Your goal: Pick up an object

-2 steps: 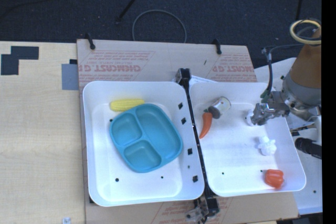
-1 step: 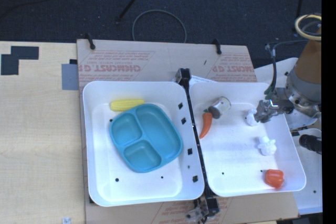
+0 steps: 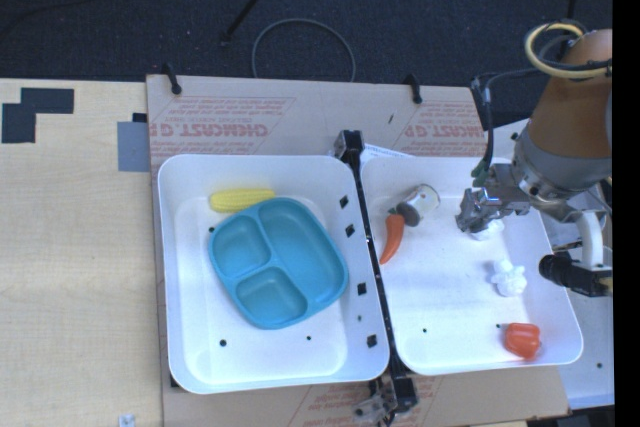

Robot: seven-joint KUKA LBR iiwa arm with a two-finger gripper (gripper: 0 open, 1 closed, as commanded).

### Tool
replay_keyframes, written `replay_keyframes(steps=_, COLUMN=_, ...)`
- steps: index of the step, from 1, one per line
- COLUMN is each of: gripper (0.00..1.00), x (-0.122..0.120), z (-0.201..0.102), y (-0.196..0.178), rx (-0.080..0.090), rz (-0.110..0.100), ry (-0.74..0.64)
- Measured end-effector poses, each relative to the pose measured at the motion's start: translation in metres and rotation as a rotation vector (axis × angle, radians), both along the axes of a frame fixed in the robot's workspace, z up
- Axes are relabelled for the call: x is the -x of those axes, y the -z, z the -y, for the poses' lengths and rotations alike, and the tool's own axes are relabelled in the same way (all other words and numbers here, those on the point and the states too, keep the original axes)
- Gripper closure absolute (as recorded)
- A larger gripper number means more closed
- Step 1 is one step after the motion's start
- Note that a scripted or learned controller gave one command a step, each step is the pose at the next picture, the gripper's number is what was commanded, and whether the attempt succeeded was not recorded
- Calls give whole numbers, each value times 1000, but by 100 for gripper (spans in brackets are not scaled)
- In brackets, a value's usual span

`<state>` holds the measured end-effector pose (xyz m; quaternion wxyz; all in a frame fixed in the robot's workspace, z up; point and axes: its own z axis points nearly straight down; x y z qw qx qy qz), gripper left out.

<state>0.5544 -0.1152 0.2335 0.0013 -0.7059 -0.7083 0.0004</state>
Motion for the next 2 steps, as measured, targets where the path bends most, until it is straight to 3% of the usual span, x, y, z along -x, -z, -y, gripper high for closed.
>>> replay_keyframes(steps=2, gripper=100, x=12, z=-104, y=21, rx=-1, rz=-2, ry=-1)
